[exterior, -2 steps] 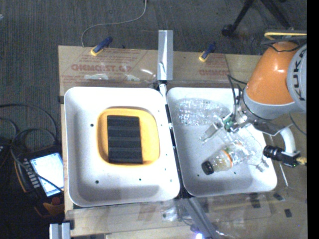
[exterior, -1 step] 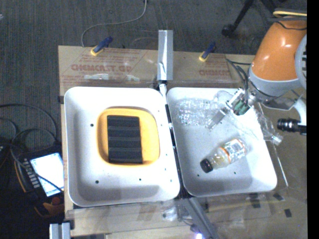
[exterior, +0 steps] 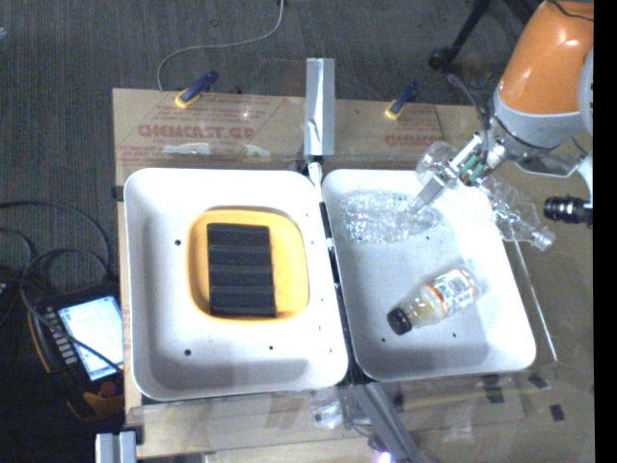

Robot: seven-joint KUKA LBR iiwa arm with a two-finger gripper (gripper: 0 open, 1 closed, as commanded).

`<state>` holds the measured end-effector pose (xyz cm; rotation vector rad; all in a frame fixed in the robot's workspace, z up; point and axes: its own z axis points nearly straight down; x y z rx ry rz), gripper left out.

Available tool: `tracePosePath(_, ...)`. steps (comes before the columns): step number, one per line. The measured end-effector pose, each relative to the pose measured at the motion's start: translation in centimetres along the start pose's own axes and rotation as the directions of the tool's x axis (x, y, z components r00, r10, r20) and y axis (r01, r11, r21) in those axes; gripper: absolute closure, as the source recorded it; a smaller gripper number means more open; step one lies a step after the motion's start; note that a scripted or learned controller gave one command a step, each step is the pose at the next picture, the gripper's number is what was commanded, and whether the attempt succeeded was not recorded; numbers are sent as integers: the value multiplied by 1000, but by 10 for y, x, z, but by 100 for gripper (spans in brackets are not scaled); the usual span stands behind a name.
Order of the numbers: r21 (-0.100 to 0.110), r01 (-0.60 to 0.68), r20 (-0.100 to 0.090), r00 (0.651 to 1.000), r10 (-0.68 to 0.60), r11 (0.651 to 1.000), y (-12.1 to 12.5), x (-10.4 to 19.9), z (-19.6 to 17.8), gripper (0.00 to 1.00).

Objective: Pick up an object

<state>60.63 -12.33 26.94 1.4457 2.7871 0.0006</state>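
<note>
Bottle (exterior: 434, 300), clear with a dark cap and a yellow label, lying on its side near the front edge of the right bin (exterior: 501, 350), cap toward the left bin (exterior: 154, 355). Crumpled clear plastic (exterior: 381, 217) at the right bin's back left corner; yellow tray (exterior: 199, 268) with a black ribbed insert (exterior: 240, 269) in the middle of the left bin. Gripper (exterior: 431, 189) above the right bin's back edge, tips over the plastic, nothing visibly held, finger spread impossible to tell.
</note>
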Motion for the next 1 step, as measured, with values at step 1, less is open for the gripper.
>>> tracePosePath(1, 4, -322, -1, 947, 322, 947, 44, 36, 37, 100)
